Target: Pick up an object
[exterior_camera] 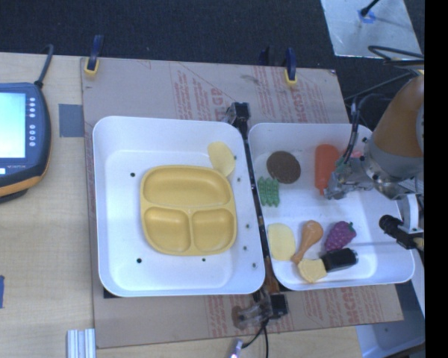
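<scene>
Two white bins sit side by side on cardboard, a yellow divided tray (188, 207) in the left bin (108, 200). At right of frame, the gripper (342, 186) hangs over the right bin (381, 271), just beside the orange carrot (325, 164); finger spread: cannot tell. Purple grapes (339, 236) lie lower down.

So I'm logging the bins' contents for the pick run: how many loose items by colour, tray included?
Yellow: 4 (divided plastic tray, three flat pale pieces)
Brown: 2 (round disc, drumstick)
Orange carrot: 1
Green: 1
Purple grapes: 1
Black block: 1
Total: 10
</scene>
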Available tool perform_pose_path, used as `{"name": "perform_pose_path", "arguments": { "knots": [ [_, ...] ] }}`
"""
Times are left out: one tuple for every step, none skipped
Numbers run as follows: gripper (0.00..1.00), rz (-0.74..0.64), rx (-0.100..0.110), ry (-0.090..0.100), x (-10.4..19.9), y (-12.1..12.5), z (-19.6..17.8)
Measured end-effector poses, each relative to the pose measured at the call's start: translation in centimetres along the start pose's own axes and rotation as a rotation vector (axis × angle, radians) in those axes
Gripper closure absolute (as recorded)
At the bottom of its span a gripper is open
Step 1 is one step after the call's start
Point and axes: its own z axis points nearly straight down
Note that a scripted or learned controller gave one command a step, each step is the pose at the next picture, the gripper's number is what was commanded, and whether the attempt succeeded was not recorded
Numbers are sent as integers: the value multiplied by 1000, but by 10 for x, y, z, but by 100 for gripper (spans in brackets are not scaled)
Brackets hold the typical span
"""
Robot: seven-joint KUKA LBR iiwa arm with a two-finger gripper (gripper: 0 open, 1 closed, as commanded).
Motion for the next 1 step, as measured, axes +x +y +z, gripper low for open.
{"name": "perform_pose_path", "arguments": {
  "knots": [
    [100, -3, 0, 1, -22, 60, 0]
  ]
}}
